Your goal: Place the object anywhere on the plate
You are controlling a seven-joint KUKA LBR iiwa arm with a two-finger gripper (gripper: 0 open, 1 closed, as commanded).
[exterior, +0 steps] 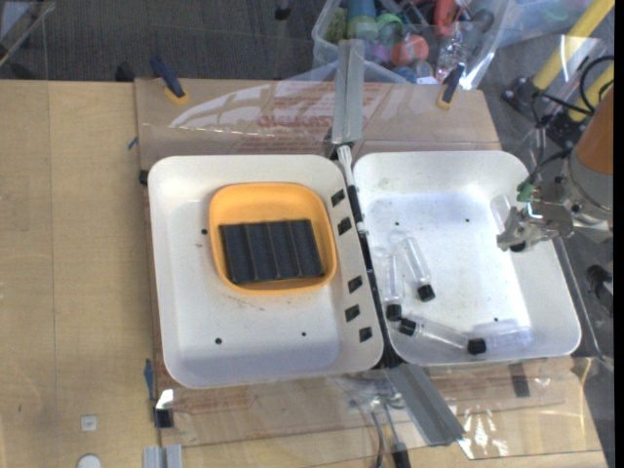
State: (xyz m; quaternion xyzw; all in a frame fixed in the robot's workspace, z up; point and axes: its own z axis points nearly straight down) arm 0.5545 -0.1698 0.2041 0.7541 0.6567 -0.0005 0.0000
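Orange rounded plate point(273, 203) with a dark ribbed slab sits in the left white bin point(185, 300). Clear plastic tubes point(414, 266) with black caps lie in the right bin's near half; the pincer point(522, 230) hovers by its right edge, presumably to pick one, its grip state unclear.

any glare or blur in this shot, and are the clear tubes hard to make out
Camera view: even, soft lighting with faint shadows; glare streaks on the plastic sheet behind the bins; the clear tubes nearly vanish against the right bin, only their black caps standing out; the gripper looks slightly blurred; the orange plate is sharp.
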